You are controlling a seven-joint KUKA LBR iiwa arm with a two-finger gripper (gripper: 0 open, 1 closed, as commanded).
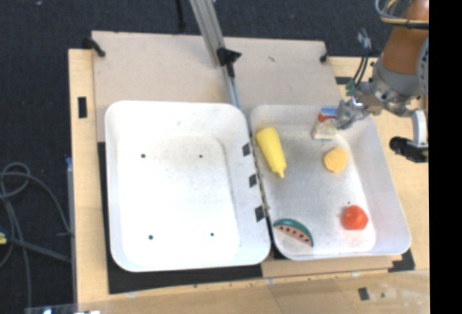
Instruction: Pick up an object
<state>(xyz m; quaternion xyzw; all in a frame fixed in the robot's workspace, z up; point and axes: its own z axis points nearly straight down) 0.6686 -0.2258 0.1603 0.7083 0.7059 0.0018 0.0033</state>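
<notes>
Arm: the grey KUKA arm with the orange band (404,45) reaches in over the right bin's far right corner, wrist tipped down toward the rim.
Gripper: the two-finger gripper (345,116) is low at the far edge of the shallow white right bin (386,182), and whether it is spread or closed I cannot tell from this slant.
At the tip: a small pale flat block (325,131) sits right under the gripper, with a little blue-and-red piece (328,115) just beside it; I can't say either is between the jaws.
Candidates: a yellow squeeze-bottle-shaped toy (271,150) lies along the right bin's left edge, a small round yellow-orange fruit-like piece (335,159) rests near the middle just beyond the block, a red tomato-like ball (354,218) sits toward the near right corner, and a watermelon-slice toy (294,232) lies at the near left corner.
Left bin: the shallow white left bin (173,182) holds none of the toys.
Risk one: working this close to the far wall, a finger could catch the rim and shove the bin rather than close on anything.
Risk two: the pale block looks thin and flat, so the jaws may skate over it and come up empty.
Risk three: the blue-and-red piece crowds the block, so a closing grip could nudge one aside or pinch both badly.
Risk four: a sideways bump could roll the yellow-orange piece away.
</notes>
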